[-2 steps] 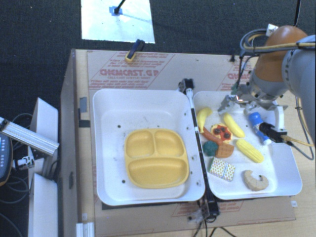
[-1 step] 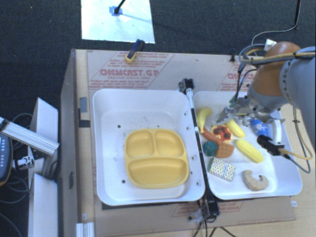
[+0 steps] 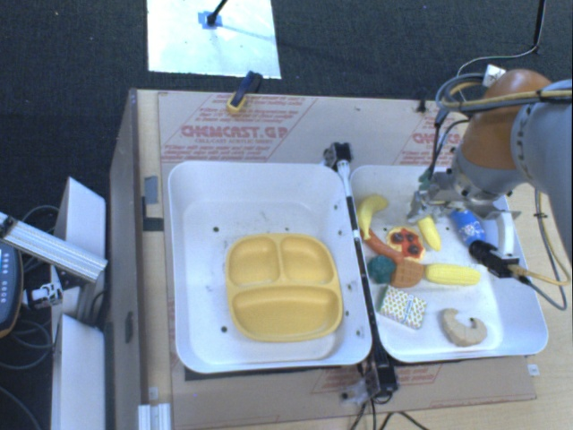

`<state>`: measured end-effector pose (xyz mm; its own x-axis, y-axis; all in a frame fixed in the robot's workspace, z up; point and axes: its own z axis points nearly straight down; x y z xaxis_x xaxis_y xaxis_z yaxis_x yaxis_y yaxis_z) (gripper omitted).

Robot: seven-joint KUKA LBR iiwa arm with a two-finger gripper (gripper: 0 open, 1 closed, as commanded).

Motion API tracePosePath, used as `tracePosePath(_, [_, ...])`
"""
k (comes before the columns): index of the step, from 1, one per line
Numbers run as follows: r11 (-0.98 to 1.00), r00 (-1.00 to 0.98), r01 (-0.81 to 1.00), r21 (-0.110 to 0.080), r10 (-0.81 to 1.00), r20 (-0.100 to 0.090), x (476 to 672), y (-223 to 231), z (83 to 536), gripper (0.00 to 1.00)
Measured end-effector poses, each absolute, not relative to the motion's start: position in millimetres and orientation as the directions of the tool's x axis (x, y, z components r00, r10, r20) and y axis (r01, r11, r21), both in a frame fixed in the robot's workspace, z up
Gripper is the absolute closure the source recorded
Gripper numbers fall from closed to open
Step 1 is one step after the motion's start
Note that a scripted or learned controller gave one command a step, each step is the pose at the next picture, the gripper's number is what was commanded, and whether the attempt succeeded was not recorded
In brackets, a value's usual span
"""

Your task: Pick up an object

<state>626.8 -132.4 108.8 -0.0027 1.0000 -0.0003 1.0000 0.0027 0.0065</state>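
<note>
Bench (image 3: 269, 124): brown lettered board carrying two shallow white bins side by side.

Left bin (image 3: 192, 240): one yellow divided plate (image 3: 285, 287), lying flat near the middle.

Right bin (image 3: 528, 325): a cluster of toy foods. From its left wall: a banana (image 3: 369, 211), curved, long axis running from upper right to lower left; a pizza slice (image 3: 405, 241); a green-and-orange piece (image 3: 394, 270) below it; a patterned square packet (image 3: 404, 307); a small yellow piece (image 3: 430, 233), long axis steep, upper end tipped slightly left; a corn cob (image 3: 453, 275), long axis nearly level, pointing left-right; a tan bitten cookie (image 3: 464, 328) near the front; a blue item (image 3: 466, 225) partly under the arm.

Gripper (image 3: 431, 200): low over the right bin's rear, just above the small yellow piece, the likeliest target. Nothing is seen between the fingers; whether they are spread or pressed together cannot be told.

Risks, as judgement: neighbours lie close, so a descent may nudge the pizza slice or blue item; closing along the yellow piece's length rather than across it could squeeze it out.
</note>
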Motion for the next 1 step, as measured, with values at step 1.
tracePosePath(1, [0.004,-0.004,1.0,0.004,1.0,0.001,595.4,-54.5,200.7,1.0])
